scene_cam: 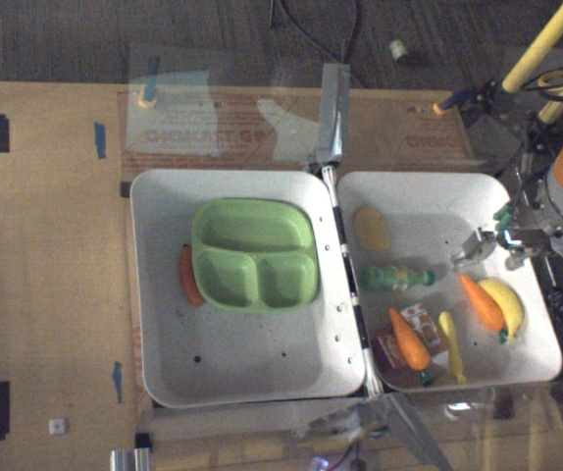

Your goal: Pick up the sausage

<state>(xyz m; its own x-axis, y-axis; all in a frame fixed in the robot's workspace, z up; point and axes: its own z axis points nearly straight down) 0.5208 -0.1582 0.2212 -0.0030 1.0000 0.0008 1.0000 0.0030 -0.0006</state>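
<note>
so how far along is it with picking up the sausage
Nothing looks done yet. The sausage lies in the left bin, tucked against the left edge of the green tray. The end effector is over the right bin, above the carrot and banana, with nothing visible between its fingers. Left: cross to the left bin, grasp the sausage, lift it.

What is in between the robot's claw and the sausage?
In the camera view, the green bottle, the wall where the two bins meet, and the green divided plate lie between the gripper and the sausage.
</note>
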